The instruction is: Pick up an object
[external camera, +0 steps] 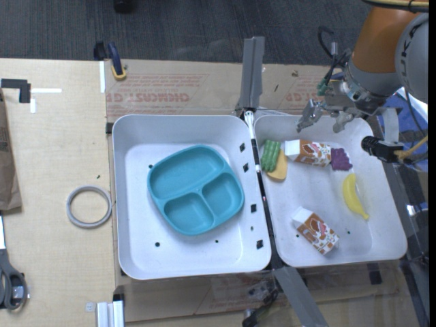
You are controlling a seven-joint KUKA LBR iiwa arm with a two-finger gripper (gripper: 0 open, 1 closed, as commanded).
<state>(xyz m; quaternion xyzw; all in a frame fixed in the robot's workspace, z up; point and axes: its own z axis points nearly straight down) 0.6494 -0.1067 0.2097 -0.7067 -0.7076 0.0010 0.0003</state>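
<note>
My gripper (325, 117) hangs over the back of the right bin (381, 247), open, with nothing between its fingers. Just below it lies a small carton (313, 152) with a white end, next to a purple grape bunch (340, 159). A green ridged vegetable (271, 154) and a yellow-orange piece (277, 171) lie at the bin's left wall. A yellow banana (353, 196) lies toward the right, and a second carton (316, 231) rests near the front.
The left bin (129, 244) holds a teal divided plate (196, 189). A grey tape ring (89, 206) lies on the bench to the left, scissors (10, 285) at the lower left. A metal post (252, 73) stands behind the bins' divider.
</note>
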